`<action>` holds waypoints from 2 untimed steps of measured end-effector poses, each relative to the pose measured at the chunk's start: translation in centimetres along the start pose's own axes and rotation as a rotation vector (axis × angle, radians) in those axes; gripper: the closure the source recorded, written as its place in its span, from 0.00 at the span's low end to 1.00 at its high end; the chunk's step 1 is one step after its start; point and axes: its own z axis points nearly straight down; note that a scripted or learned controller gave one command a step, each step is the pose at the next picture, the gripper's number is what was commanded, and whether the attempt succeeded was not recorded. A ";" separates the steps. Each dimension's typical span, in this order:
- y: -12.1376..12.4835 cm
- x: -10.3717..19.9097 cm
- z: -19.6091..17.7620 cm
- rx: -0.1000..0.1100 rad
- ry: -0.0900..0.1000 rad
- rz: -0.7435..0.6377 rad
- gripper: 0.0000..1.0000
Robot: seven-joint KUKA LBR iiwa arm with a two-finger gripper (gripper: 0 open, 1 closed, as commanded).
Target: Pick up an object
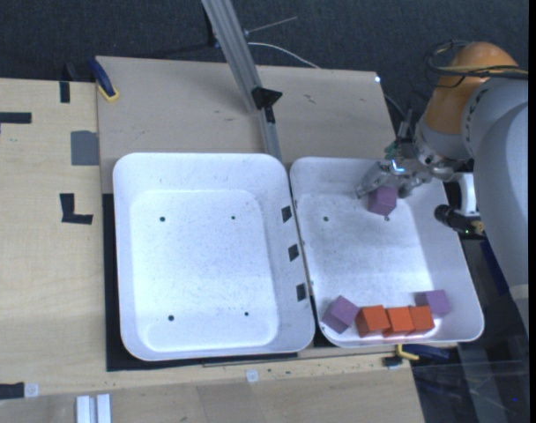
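Pale wooden counter (39, 236) carries two shallow white speckled bins. Over the right bin (453, 271), the gripper (387, 183) has its fingers pinching a purple block (382, 201). At the near wall lie a purple cube (342, 311), three orange blocks (394, 321) in a row, and another purple cube (437, 301).

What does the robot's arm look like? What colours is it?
The arm is big, round and smooth, mostly light grey, with a shiny orange band near the wrist. A thin dark cable loops over the orange part. Its gripper is small, made of grey metal, with a black piece beside it.
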 end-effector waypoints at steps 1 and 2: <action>0.0 0.0 -1.1 0.000 -0.002 -0.001 1.00; 0.0 0.1 -1.0 0.000 -0.002 -0.002 0.00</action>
